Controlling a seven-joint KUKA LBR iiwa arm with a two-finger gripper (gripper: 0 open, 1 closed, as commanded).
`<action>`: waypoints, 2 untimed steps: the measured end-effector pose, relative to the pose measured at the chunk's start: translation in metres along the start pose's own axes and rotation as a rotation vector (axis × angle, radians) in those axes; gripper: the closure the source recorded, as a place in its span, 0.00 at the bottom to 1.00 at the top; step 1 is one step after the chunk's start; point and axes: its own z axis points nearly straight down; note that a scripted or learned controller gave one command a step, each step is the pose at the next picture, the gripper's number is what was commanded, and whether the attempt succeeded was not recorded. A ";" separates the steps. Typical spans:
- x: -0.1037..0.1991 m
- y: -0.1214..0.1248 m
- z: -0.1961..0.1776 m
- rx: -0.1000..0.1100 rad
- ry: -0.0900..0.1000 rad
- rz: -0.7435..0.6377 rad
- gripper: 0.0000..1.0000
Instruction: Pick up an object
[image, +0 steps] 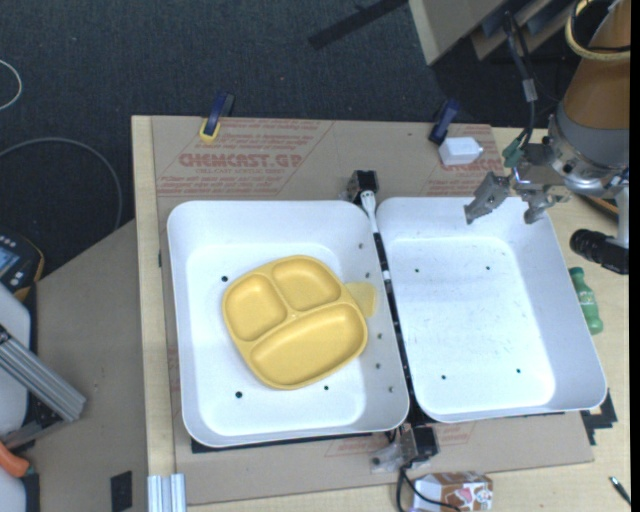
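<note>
A small brown and white packet (462, 492) lies at the near edge of the table (150, 300), far from the claw (513, 200) and below it in the view. The claw hangs over the far edge of the right bin (480, 320), and its two fingers (484, 199) stand apart with nothing between them. The yellow divided plate (293, 320) lies in the left bin (200, 250), well apart from the claw, to its left and nearer to the camera. It has three compartments and lies flat. A white block (460, 151) sits on the table just behind the claw, to its left.
</note>
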 end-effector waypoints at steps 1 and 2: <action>0.073 -0.052 -0.180 -0.021 0.001 -0.009 0.00; 0.114 -0.089 -0.241 -0.011 0.001 -0.006 0.00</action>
